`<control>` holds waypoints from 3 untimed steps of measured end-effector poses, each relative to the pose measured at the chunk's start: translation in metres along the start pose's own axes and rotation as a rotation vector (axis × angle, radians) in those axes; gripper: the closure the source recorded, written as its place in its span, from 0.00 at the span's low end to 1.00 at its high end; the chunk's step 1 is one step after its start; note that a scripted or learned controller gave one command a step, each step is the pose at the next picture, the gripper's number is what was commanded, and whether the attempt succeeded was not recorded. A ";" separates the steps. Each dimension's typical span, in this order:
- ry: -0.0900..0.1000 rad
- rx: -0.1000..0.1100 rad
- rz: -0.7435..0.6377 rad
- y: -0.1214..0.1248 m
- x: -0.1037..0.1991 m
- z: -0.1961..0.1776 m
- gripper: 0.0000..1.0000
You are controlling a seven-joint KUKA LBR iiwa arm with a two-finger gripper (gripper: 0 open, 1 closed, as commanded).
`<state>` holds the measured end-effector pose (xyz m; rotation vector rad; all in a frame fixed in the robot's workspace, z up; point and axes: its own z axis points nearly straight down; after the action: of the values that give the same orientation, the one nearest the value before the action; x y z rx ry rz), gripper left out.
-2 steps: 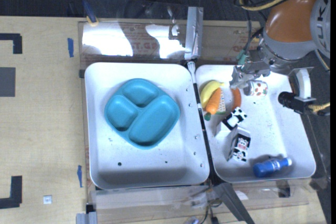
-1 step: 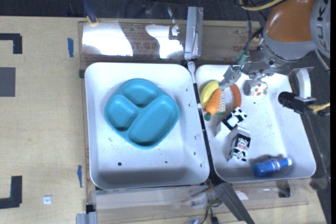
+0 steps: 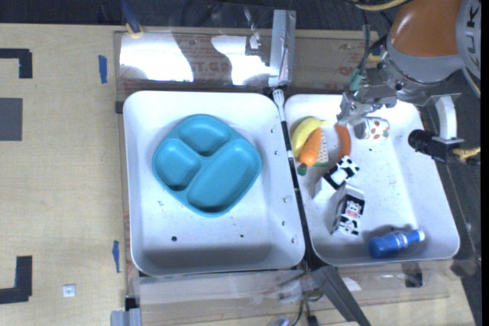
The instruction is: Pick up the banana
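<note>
One banana (image 3: 303,133) in right bin (image 3: 428,187) | jaws (image 3: 353,113) above, just right | grip state unclear

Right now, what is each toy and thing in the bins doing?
banana: lying in the right bin, not picked up
carrot: lying against the banana
blue bottle: on its side near the front
blue plate: flat in the left bin, nothing on it
end effector: low over the right bin, beside the banana
</note>
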<state>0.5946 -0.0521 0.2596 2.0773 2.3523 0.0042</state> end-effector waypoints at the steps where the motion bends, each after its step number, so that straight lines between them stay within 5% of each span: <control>1: 0.000 0.000 0.000 0.000 0.000 0.000 0.00; 2: -0.001 -0.003 0.002 0.001 -0.001 -0.010 1.00; 3: -0.001 -0.003 0.002 0.001 -0.001 -0.010 0.00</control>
<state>0.5954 -0.0532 0.2697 2.0781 2.3482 0.0064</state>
